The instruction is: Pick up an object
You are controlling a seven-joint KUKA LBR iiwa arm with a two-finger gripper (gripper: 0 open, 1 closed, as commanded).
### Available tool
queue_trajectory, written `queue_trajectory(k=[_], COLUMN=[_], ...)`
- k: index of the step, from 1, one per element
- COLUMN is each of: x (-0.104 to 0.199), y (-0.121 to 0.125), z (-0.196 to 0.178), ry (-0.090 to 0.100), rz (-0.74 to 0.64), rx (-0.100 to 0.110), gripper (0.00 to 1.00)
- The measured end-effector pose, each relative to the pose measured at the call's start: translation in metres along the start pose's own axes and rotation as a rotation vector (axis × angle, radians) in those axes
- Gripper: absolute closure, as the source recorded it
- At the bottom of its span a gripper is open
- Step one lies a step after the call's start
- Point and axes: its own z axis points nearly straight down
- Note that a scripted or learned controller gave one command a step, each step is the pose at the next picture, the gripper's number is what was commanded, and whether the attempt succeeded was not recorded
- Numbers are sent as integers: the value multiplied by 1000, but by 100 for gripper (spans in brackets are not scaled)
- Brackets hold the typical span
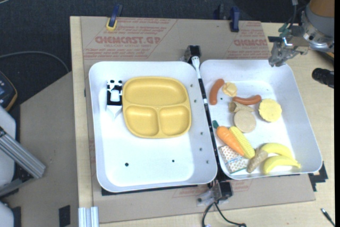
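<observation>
Gripper point(278, 57) hangs over the right bin's point(297, 90) far rim, at about one o'clock from the bin's middle; whether it is spread or pressed together I cannot tell. Toy food lies in that bin: a sausage point(215, 91) at ten o'clock, a carrot point(229, 139) at seven, bananas point(279, 159) at five. A yellow divided tray point(156, 106) sits in the left bin point(154, 167).
</observation>
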Motion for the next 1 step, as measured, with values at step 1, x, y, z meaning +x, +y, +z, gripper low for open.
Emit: queue_trajectory(k=[1], x=[50], y=[-18], z=[-11], ry=[4], rz=[-5], rx=[6], gripper=[100])
